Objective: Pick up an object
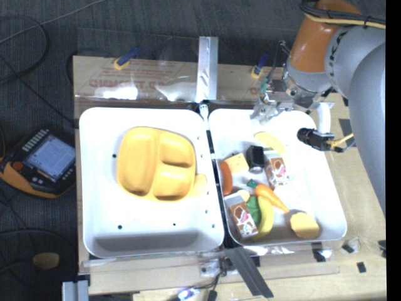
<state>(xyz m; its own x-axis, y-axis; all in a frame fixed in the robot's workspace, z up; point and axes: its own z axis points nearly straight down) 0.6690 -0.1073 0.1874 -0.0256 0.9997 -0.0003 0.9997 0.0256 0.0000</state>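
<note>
Two shallow white plastic bins sit side by side on the desk: the left bin (94, 231) and the right bin (332, 212).

The left bin holds one large yellow moulded tray (155, 162) with three rounded compartments.

The right bin holds a heap of small toy foods:
- one orange carrot (270, 197)
- one yellow-green banana (265, 218)
- one pale yellow curved slice (270, 142)
- one yellow wedge of cheese (236, 165)
- one yellow rounded block (304, 224)
- one red-brown rounded piece (226, 179)
- one small black block (255, 155)
- two small printed cartons, one near the middle (276, 171) and one at the near wall (243, 217)

Two blue clamps (127, 56) (259, 66) grip the desk's far edge.
</note>
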